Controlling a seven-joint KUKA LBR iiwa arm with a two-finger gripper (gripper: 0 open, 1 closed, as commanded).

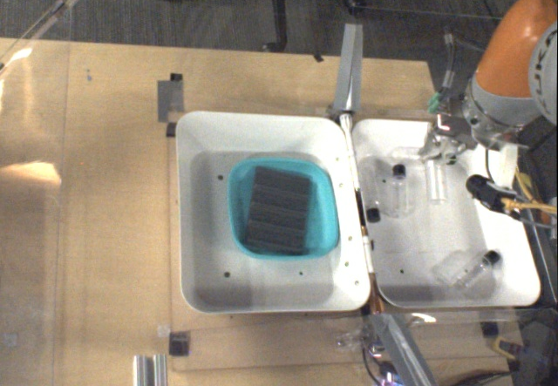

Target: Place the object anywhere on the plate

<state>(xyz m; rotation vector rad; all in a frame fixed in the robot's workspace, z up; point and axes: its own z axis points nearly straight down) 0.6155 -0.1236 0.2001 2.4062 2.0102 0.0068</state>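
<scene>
End effector (438,149), grip unclear, over right bin (514,284); grey block (279,210) on teal plate (324,201), left bin (196,227).

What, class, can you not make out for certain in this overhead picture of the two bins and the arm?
1. Gripper, camera view: fingers pale and clear against the white right bin; their state is unreadable.
2. Clear bottles and: outlines nearly vanish against the white.
3. Arm: cut off by the right edge.
4. Teal plate: middle covered by the dark ridged block.

glossy teal plastic plate (324,201), matt dark ribbed block (279,212) (foam-like), smooth white bins (196,227).
</scene>
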